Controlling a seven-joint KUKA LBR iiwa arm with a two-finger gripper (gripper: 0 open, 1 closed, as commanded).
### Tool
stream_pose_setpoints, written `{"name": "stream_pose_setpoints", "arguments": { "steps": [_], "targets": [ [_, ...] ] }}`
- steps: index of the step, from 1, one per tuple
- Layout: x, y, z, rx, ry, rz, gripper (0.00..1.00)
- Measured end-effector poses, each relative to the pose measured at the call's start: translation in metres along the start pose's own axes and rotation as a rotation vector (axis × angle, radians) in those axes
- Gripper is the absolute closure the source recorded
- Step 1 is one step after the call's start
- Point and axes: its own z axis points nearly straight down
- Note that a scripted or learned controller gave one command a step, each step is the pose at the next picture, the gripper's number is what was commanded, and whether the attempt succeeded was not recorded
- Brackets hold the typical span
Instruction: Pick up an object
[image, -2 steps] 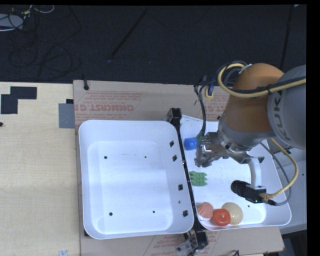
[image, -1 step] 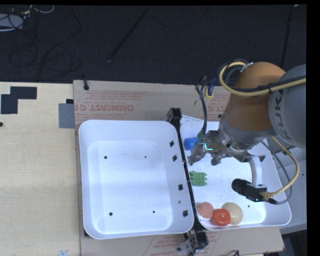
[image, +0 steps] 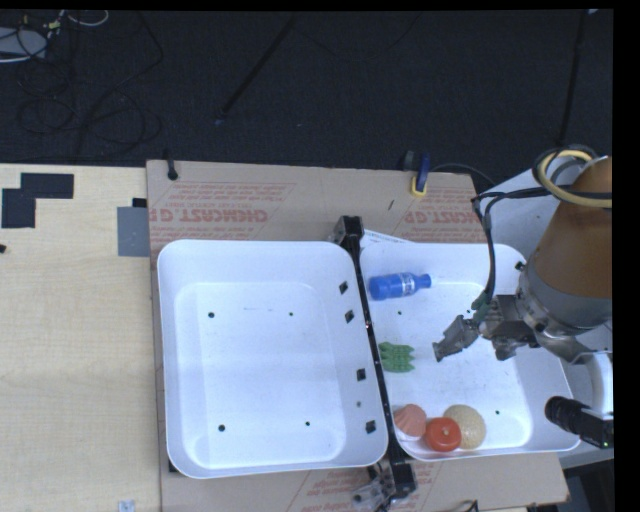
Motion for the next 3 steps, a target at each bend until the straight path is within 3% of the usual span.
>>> {"name": "stream_pose_setpoints", "arguments": {
  "steps": [1, 2, 3],
  "targets": [
    [0.003, 0.002, -0.008, 0.003, 0.002, -0.005, 1.00],
    [-0.053, 0.026, 0.023, 0.000, -0.001, -0.003, 1.00],
    [-0.099, 0.081, 0.035, -0.005, -0.002, -0.006, 1.00]
  ]
}}
